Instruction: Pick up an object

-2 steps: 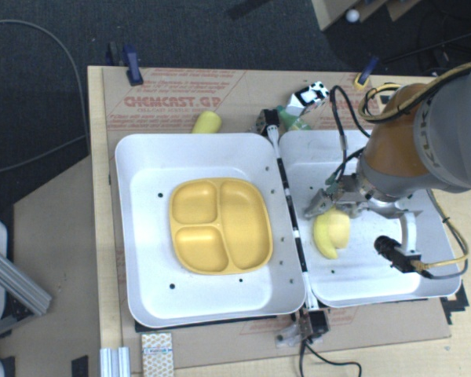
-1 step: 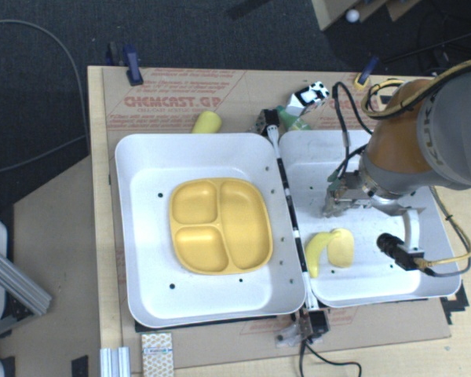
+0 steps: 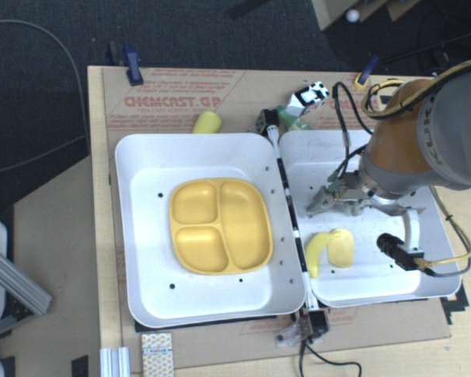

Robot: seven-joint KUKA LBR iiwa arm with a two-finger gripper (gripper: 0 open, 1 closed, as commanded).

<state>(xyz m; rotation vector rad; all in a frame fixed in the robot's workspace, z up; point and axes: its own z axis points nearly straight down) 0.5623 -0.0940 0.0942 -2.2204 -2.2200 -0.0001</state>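
Observation:
In the right bin, near its front left corner, lies a yellow banana with a pale yellow rounded fruit touching its right side. My gripper hangs over the middle of that bin, just behind the two fruits and apart from them. Nothing shows between its tips. The grey arm with its orange band reaches in from the right and hides the bin's back right part.
The left bin holds a yellow three-compartment plate in its middle. On the bench behind the bins lie a small yellow object and a black-and-white object. Blue clamps hold the board's back edge.

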